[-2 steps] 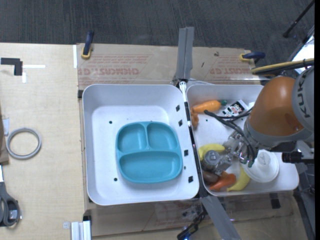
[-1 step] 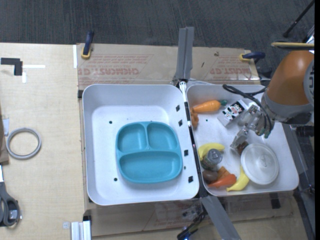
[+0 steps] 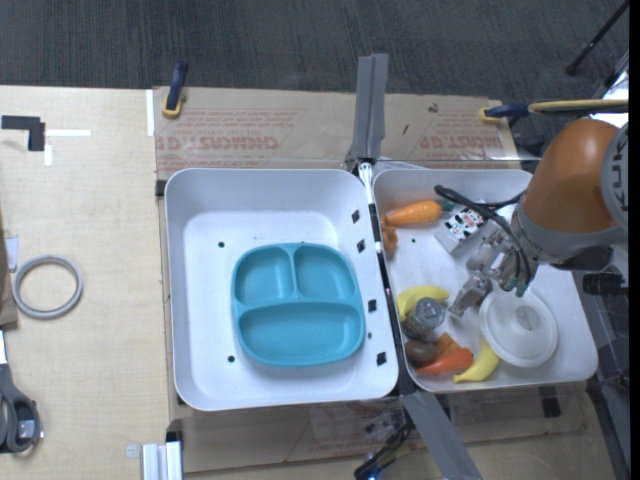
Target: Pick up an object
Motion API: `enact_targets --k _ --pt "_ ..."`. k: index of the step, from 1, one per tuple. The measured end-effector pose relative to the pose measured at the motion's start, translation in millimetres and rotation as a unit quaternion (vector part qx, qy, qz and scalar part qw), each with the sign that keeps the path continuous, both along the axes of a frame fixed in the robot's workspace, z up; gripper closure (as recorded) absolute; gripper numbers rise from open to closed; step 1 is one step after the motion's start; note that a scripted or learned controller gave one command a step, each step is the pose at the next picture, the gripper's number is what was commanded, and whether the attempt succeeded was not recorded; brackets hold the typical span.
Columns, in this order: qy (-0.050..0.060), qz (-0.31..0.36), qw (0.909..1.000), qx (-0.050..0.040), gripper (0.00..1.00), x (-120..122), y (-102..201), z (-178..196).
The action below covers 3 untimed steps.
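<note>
The right bin (image 3: 428, 253) holds an orange carrot (image 3: 415, 212) at its far left. Nearer lie a yellow piece (image 3: 420, 295) with a grey round thing (image 3: 428, 315) on it, then a brown item (image 3: 420, 349), a red-orange item (image 3: 446, 360) and a yellow banana (image 3: 481, 365). A white bowl (image 3: 520, 330) sits at the near right. My gripper (image 3: 463, 300) hangs low over the bin's middle, just right of the grey thing and left of the bowl. Nothing shows held in it.
The left bin (image 3: 190, 298) holds a blue divided plate (image 3: 297, 303). A grey ring (image 3: 45, 285) and scissors (image 3: 17, 418) lie on the wooden bench at the far left. The arm's orange band (image 3: 570, 183) rises over the right bin's far right corner.
</note>
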<state>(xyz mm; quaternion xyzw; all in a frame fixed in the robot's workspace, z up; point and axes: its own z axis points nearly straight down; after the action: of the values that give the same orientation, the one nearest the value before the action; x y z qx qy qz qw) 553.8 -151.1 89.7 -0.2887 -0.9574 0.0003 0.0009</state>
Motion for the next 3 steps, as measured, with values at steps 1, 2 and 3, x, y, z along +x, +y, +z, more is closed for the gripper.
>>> enact_targets --k 1,2,3 --pt "0.038 0.015 0.9992 -0.0007 0.00 77.2 20.1 -0.5" --pt "-0.002 0.022 0.9998 -0.0008 0.00 73.0 -72.4 115.7" --pt "-0.002 -0.020 0.9998 -0.0006 0.00 64.6 -38.4 0.9"
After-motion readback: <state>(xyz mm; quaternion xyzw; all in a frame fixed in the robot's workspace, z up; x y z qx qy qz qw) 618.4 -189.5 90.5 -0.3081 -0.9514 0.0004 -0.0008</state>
